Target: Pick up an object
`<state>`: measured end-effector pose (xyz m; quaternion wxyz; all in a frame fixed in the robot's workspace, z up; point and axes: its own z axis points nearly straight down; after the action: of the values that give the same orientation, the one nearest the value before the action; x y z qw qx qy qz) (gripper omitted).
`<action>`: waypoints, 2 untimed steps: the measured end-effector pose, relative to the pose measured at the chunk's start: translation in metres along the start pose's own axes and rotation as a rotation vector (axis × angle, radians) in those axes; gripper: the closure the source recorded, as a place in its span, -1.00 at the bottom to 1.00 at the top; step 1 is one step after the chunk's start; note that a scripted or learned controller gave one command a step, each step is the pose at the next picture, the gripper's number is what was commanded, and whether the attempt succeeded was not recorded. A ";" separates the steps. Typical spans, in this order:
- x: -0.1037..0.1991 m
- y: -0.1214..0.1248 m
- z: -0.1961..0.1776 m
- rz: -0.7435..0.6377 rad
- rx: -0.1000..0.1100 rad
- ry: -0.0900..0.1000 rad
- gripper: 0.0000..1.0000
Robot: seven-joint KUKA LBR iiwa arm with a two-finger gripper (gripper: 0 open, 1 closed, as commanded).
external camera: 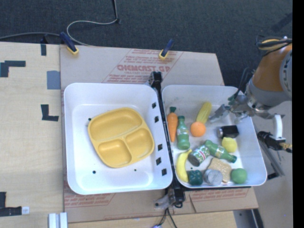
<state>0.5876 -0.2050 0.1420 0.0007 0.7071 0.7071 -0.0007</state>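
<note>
The right bin (247,127) holds several toy foods: a carrot (172,124), a corn cob (204,111), an orange (198,128), a green bottle (182,137), a black block (229,131), a lemon (229,144), a banana (181,165) and a lime (239,175). My gripper (226,112) hangs over the bin's upper right part, just right of the corn and above the black block. Its fingers stand open with nothing between them.
The left bin (76,127) carries a yellow divided plate (121,137). A labelled bottle (201,153), a cracker (220,166) and a grey can (213,176) crowd the right bin's front. The arm's orange band (273,65) rises at the right. Both bins rest on cardboard (104,65).
</note>
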 end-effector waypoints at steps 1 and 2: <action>0.056 0.081 0.053 -0.004 0.001 0.003 -1.00; 0.055 0.081 0.043 -0.004 0.001 0.000 1.00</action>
<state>0.6683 -0.1504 0.0988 0.0003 0.7059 0.7083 -0.0013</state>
